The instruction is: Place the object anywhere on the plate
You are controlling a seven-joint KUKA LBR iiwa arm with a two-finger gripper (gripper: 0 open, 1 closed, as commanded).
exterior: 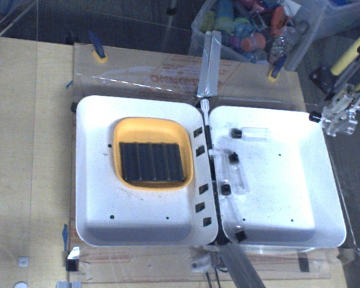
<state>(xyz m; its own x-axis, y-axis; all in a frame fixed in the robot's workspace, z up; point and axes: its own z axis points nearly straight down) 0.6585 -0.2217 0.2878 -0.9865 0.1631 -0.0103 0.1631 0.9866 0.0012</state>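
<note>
A yellow plate [153, 131] with rounded corners sits in the left bin [96, 164]. A dark ribbed rectangular object [151, 163] lies flat on the plate and covers most of its middle. My gripper [339, 119] hangs over the far right corner of the right bin [290, 182], well away from the plate, and I see nothing in it.
Clear vials with black caps [232, 157] lie along the right bin's left side, one more [247, 134] near its back. A metal divider [208, 73] runs between the bins. A box of colourful toys [255, 18] stands behind them.
</note>
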